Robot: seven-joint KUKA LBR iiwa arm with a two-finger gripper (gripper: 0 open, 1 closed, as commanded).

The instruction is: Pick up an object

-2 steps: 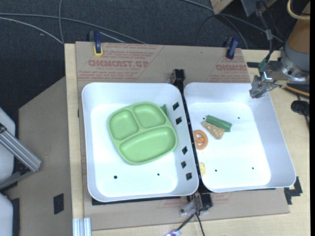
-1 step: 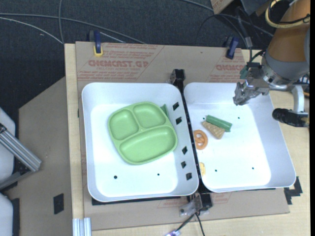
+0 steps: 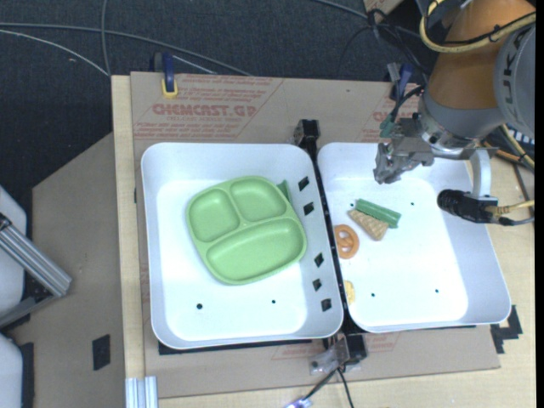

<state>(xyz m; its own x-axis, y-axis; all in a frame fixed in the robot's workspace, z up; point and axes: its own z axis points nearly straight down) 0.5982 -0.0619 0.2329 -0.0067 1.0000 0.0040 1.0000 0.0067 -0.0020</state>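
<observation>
In the right bin point(image 3: 425, 300) lie a green bar-shaped piece point(image 3: 378, 212), a tan wedge point(image 3: 368, 223) just below it and an orange pretzel-shaped piece point(image 3: 346, 240) near the bin's left wall. A small yellow bit point(image 3: 348, 291) sits at the left wall lower down. My gripper point(image 3: 388, 173) hangs over the upper part of the right bin, a short way above and to the right of the green bar, with nothing visibly held.
The left bin point(image 3: 170, 304) holds a green three-compartment plate point(image 3: 246, 228). A black divider with clips point(image 3: 316, 219) runs between the bins. A black cylindrical part with cables point(image 3: 466, 204) hangs over the right bin's right side. The grey and orange arm point(image 3: 476, 58) fills the upper right.
</observation>
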